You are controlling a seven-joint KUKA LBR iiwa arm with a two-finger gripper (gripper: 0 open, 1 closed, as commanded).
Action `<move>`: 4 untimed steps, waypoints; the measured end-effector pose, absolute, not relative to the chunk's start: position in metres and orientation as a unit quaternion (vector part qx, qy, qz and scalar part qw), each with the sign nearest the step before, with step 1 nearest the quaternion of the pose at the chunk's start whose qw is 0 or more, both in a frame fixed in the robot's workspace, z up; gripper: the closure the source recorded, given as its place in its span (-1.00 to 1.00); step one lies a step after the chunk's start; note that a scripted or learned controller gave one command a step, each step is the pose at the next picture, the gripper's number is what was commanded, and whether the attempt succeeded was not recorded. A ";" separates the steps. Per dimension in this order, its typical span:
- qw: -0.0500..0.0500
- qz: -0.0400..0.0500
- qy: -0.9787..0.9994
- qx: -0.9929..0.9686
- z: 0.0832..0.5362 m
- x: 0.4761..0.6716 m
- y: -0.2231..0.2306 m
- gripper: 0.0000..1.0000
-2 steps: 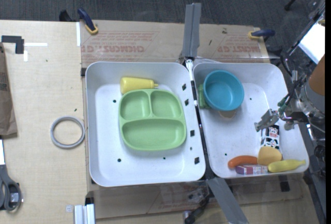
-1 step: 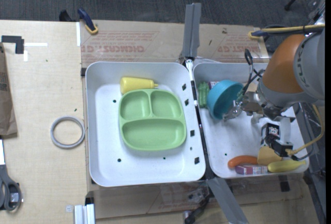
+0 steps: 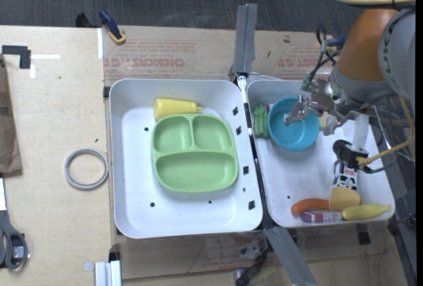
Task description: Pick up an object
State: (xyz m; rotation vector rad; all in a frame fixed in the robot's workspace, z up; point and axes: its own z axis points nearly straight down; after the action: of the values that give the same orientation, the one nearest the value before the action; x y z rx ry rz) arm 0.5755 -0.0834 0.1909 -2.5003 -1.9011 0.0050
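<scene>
A pink packet (image 3: 322, 216), an orange carrot-shaped piece (image 3: 309, 205) and a yellow banana-shaped piece (image 3: 365, 211) are seen along the near edge of the right bin (image 3: 291, 179). A blue bowl (image 3: 293, 132) sits toward that bin's far left corner, with a green item (image 3: 260, 120) touching its left side. The gripper (image 3: 299, 113) is held over the bowl's far rim; whether anything is gripped cannot be told. In the left bin (image 3: 129, 172), a green divided plate (image 3: 194, 153) lies centrally, a yellow piece (image 3: 175, 107) at its far edge.
</scene>
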 end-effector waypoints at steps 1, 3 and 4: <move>0.000 0.001 -0.660 -0.751 0.091 0.589 -0.126 -1.00; -0.002 0.001 -0.829 -0.560 0.102 0.571 -0.119 1.00; -0.001 0.001 -0.795 -0.607 0.225 0.631 -0.060 1.00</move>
State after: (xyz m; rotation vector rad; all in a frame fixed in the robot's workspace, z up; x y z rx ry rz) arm 0.6314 -0.0601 0.2247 -1.9067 -2.4988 0.0016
